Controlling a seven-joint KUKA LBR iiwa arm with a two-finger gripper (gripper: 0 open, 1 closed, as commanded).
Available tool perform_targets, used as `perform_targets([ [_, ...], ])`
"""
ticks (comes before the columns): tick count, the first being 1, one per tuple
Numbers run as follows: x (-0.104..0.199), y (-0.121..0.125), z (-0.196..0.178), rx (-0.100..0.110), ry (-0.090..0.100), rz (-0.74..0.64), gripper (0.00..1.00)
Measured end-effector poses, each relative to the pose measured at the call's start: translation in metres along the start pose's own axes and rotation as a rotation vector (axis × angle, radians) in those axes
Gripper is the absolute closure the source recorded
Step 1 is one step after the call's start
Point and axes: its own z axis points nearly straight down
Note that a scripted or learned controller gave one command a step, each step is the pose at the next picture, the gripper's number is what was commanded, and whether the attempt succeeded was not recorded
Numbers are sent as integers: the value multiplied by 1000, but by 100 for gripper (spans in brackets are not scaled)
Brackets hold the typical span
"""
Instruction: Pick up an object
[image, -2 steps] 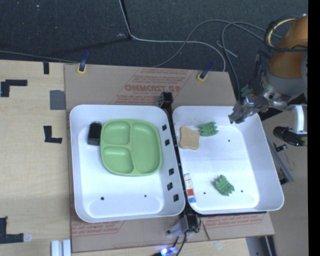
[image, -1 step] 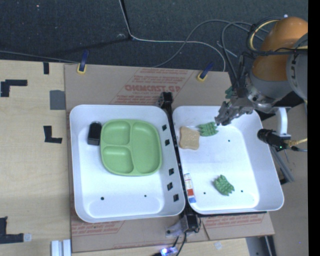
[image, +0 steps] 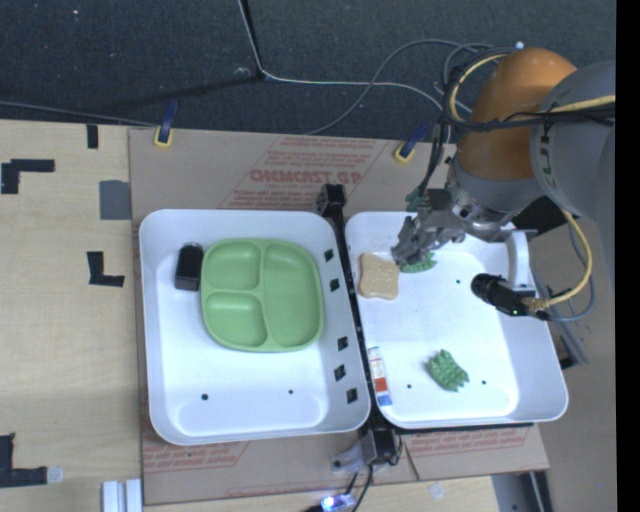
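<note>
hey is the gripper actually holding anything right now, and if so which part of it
It cannot be told. The gripper is low in the right bin, over a small green object beside the tan piece, but its tips hide whether anything sits between them.

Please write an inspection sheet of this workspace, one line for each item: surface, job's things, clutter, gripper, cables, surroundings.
Surface: two white bins, left bin and right bin, on a cardboard sheet over a wooden bench.
Job's things: tan piece, green toy and a small green object in the right bin.
Clutter: green divided plate and black block in the left bin; a narrow labelled item at the right bin's left wall.
Gripper: gripper low over the small green object; finger state unclear.
Cables: thin cables across the dark background; yellow cables along the arm.
Surroundings: clamps at the cardboard's top edge.
</note>
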Motion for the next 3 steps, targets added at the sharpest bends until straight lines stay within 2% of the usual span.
perform_targets([
  [2,105,-19,-11,-2,0,-1,100],
  [3,159,-39,-13,0,0,-1,100],
])
